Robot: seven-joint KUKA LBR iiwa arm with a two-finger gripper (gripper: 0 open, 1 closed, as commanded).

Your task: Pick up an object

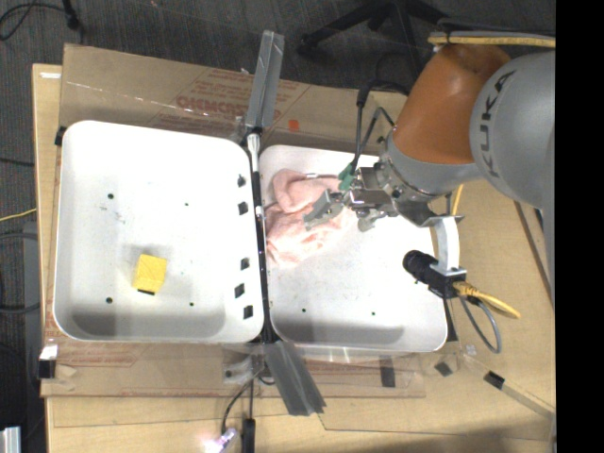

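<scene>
A pale pink soft thing [294,217], crumpled like a cloth or soft toy, lies in the right bin [377,310] against its left wall. My gripper [326,209] reaches in from the right and hangs over the pink thing's right side, its fingers pointing left toward it. Whether the fingers touch it is unclear. A yellow block [150,273] rests in the left bin [113,159], toward its front left.
A metal divider bar [257,187] with black clips runs between the two bins. The arm's grey wrist and orange band [444,102] overhang the right bin's back right corner. Cardboard [170,88] lies under and behind the bins.
</scene>
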